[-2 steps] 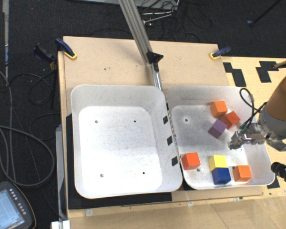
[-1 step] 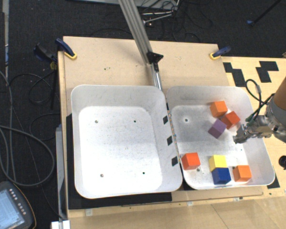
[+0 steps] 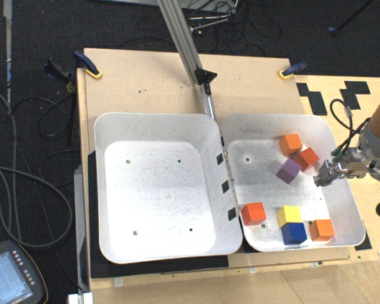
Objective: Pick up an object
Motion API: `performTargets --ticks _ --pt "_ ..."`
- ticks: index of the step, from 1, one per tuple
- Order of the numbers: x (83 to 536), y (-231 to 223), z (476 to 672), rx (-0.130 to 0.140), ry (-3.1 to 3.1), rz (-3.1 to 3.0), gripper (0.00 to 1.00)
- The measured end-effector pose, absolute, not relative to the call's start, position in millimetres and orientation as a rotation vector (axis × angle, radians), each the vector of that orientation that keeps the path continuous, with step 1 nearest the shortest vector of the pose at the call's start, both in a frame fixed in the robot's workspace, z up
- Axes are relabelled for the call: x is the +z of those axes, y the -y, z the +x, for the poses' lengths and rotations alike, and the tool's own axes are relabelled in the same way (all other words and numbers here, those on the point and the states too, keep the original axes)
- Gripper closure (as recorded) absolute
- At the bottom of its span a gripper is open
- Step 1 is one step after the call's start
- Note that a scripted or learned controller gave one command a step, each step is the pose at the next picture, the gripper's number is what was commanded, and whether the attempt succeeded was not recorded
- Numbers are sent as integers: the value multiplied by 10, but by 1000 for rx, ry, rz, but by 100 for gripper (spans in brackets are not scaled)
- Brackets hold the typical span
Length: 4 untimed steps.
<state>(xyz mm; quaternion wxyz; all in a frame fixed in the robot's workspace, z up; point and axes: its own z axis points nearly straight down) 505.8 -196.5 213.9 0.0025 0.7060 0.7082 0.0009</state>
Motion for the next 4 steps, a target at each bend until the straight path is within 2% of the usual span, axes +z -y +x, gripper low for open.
performTargets --ticks 1,4 --pt "2093 1431 5334 4 -2230 2212 100" --pt "2272 56 5919 4 -2228 2212 100"
